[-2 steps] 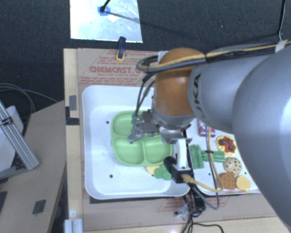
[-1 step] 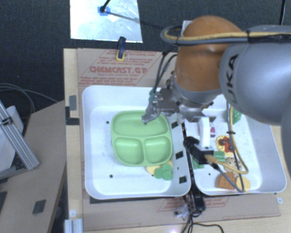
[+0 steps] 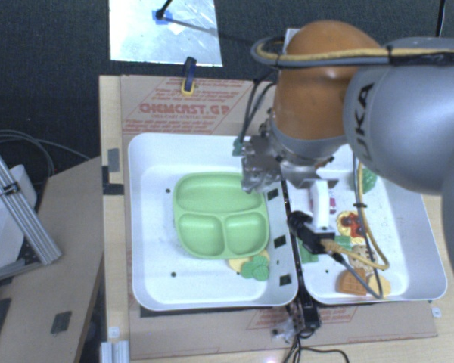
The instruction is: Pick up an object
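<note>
A light green divided plate [image 3: 221,224] lies flat in the left bin [image 3: 155,203], filling most of its middle. Its long axis runs from the bin's far-left toward its near-right; the single large compartment lies at the far end and the two smaller compartments face the near rim. Just beside the plate's near-right corner, a small green and yellow toy [image 3: 252,267] rests on the bin floor. The gripper [image 3: 254,174] hangs at the plate's far-right corner, close over its rim, and whether its fingers are apart or together cannot be told from this angle. Nothing is seen held in it. The right bin [image 3: 416,240], touching the left bin along a shared wall, holds colourful small items [image 3: 356,233], partly covered by the arm [image 3: 393,104] and trailing cables [image 3: 367,255].
</note>
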